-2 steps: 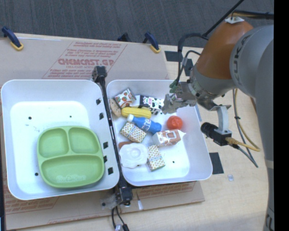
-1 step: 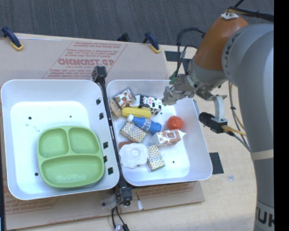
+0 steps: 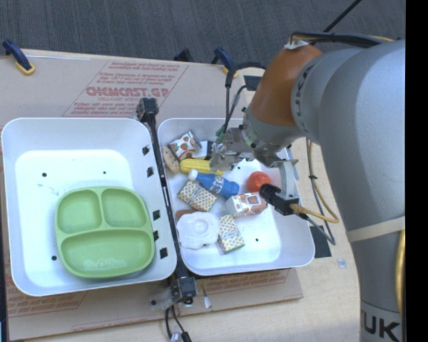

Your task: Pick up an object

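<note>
Objects sit heaped in the right bin (image 3: 299, 244): we see a yellow banana (image 3: 197, 166), a blue bottle (image 3: 217, 185), a checkered packet (image 3: 197, 197), a second checkered packet (image 3: 230, 234), a white round lid (image 3: 197, 230), a small carton (image 3: 247, 204), an orange ball (image 3: 257, 182) and a snack packet (image 3: 184, 146). Gripper (image 3: 223, 155) hangs low over the bin's upper middle, just beside the banana and bottle; the wrist blocks it, so we cannot tell how wide it stands or whether it has anything. Left bin (image 3: 21, 191) holds a green divided plate (image 3: 104, 231). Both bins rest on cardboard (image 3: 128, 84) with red print.
</note>
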Tool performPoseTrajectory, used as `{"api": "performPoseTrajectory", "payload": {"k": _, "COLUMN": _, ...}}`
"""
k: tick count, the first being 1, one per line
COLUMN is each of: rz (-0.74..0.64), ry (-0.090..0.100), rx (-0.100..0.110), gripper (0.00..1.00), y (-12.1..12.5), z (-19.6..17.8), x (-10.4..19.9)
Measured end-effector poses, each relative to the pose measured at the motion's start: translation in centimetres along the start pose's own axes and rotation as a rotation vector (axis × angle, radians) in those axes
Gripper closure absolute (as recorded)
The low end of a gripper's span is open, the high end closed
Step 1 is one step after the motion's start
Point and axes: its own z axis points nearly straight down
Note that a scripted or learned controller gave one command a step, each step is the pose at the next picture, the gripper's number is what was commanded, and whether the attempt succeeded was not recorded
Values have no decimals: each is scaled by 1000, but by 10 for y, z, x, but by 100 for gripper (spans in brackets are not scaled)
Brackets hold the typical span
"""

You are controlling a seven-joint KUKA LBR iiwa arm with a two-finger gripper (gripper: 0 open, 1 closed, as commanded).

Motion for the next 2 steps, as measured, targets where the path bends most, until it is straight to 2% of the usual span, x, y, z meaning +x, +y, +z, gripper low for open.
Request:
{"api": "performPoseTrajectory", "payload": {"k": 1, "rz": 1, "ry": 0, "rx": -4, "gripper": 100, "y": -27, "z": -65, "x": 56}}
{"api": "performPoseTrajectory", "payload": {"k": 2, "rz": 3, "ry": -1, "rx": -2, "gripper": 100, "y": -96, "z": -81, "x": 16}}
